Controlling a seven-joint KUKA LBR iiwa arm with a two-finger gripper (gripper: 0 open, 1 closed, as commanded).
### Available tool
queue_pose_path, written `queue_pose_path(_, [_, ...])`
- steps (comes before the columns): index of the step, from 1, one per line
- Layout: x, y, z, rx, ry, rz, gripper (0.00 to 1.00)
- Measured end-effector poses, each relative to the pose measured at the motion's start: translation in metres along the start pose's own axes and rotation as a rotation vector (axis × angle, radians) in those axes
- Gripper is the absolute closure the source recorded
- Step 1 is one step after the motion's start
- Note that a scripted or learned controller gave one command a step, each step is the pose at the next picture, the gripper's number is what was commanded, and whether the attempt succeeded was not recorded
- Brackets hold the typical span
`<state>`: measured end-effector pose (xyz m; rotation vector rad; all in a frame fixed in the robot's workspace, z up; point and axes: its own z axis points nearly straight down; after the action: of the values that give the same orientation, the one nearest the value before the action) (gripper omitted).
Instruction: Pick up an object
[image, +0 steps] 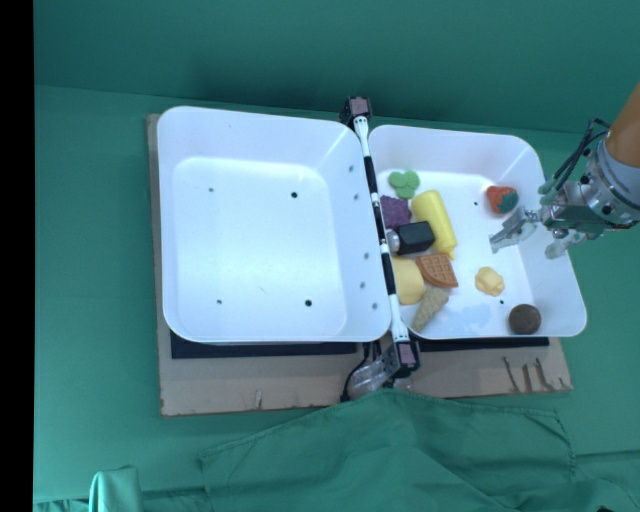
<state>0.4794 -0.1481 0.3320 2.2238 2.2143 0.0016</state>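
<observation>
A rumpled green cloth (400, 450) is lying nearest the camera, at six o'clock, draping over the front edge of the green tabletop (90, 250). Just beyond it a flat brown cardboard sheet (200, 395) is carrying the two shallow white plastic bins.

The right-hand bin (560, 300) is holding all the candidates. At its five o'clock corner a dark brown ball (524, 319) is sitting alone. A little farther in, a small pale yellow lumpy piece (489, 281) is also standing apart from its neighbours. Along the bin's nine o'clock wall a crowd is packing together: a tan ridged cone (430, 306), an orange waffle square (437, 270), a black block (414, 237), a yellow cylinder (434, 218), a purple lump (395, 211) and a green heart-like piece (404, 183). Toward one o'clock a red and green strawberry-like piece (502, 199) is resting near the far wall.

The hand (510, 232) is reaching in from three o'clock, hanging over bare bin floor between the strawberry piece and the yellow lump. It is holding nothing, and how wide it is standing I cannot tell.

For a clean pick, the isolated pieces are looking the better bet: going for the yellow lump or the strawberry piece, centring over it before descending, and avoiding the crowded cluster, where neighbours are likely blocking a grip.

The left-hand bin (180, 140) is lying at nine o'clock.
</observation>
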Motion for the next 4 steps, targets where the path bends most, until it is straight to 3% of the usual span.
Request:
queue_pose_path(1, [0.01,0.009,0.09,0.008,0.002,-0.001,0.0])
queue_pose_path(2, [0.016,0.042,0.135,-0.02,-0.004,0.001,0.0])
queue_pose_path(3, [0.014,0.084,0.142,-0.02,-0.003,-0.002,0.0])
queue_pose_path(4, [0.033,0.168,0.142,-0.022,-0.005,-0.005,0.0])
